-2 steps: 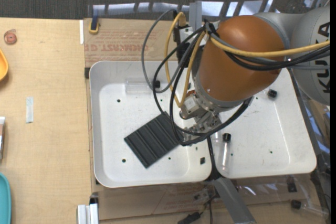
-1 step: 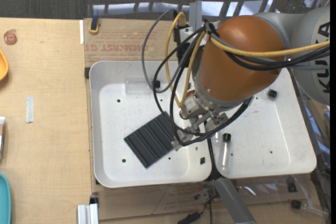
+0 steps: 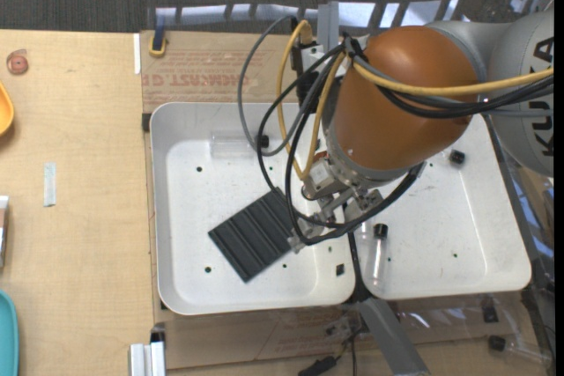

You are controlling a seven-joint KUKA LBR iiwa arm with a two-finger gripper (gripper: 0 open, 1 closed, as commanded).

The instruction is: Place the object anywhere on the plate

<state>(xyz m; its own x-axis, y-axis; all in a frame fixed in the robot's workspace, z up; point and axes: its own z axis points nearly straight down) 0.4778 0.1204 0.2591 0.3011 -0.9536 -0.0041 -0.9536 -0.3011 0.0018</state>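
It looks like the robot is working on the pick-up. Its gripper (image 3: 306, 229) is hanging low at the right edge of the flat black ridged rectangle (image 3: 249, 235), which is lying crooked in the left shallow white bin (image 3: 176, 189). I cannot tell if the gripper is open or closed. The grey-and-orange arm (image 3: 401, 97) is bending over from the right. Next it is needing a firm hold, then a lift.

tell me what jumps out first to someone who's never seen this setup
The arm's big orange band dominates, hanging over the seam between the two white bins. Below it, the end effector sits at the right edge of a dark ribbed slab lying at a slant in the left bin. A small clear tube with a black cap lies in the right bin.
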